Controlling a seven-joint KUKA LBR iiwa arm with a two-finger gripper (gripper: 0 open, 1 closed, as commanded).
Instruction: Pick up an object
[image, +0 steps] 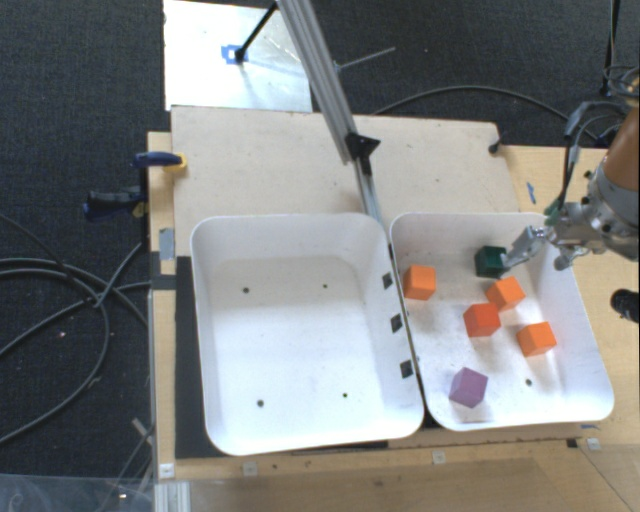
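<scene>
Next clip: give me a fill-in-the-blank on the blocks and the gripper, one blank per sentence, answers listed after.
1. All the blocks lie in the ____ bin as the camera sees it.
2. The number of orange blocks in that bin is ____.
3. The block nearest the camera is the ____ one.
4. The gripper sits right beside the dark ____ block.

Missing words: right; four; purple; green
</scene>
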